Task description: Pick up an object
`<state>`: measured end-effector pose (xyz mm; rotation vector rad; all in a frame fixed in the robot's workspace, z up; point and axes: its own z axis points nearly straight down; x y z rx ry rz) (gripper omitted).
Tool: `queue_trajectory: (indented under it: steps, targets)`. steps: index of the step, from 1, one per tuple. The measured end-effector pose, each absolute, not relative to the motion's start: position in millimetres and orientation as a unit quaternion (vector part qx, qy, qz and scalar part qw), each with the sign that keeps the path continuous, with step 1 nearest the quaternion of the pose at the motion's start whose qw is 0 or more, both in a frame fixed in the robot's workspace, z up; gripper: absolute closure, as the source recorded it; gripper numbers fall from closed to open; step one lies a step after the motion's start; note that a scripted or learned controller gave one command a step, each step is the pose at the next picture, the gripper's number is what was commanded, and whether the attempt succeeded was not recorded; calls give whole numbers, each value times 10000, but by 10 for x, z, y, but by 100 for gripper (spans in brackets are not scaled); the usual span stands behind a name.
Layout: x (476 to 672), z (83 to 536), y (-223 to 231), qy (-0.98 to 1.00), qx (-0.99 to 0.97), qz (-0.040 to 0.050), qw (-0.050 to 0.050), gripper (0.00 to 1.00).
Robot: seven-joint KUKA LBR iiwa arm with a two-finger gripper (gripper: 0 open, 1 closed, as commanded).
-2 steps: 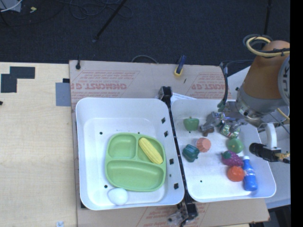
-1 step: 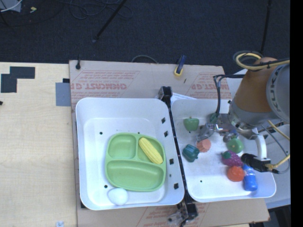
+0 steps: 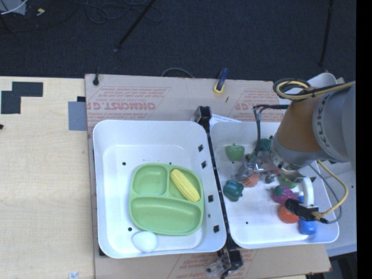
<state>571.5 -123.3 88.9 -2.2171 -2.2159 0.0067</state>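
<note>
Down in the right bin the gripper hovers right over a small orange toy, can't tell its grip state, so it looks mid-reach and next needs a clean close.

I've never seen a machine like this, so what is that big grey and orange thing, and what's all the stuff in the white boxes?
It's a robot arm, seen from a camera above the bench. It reaches into the right bin, its pincer down among small toys: a green one, a teal one, and pink, orange and blue ones. I can't tell if it holds any. The left bin has a green tray with a corn cob and, beside it, a white egg.
</note>
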Motion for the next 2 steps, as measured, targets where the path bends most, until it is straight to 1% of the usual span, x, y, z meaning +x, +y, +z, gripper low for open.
queue_trajectory:
  steps: [1, 2]
  targets:
    - [5724, 1026, -1246, -7053, -7089, 10, 25, 100]
    - [5788, 1467, -1253, -7072, -7070, -4, -3, 100]
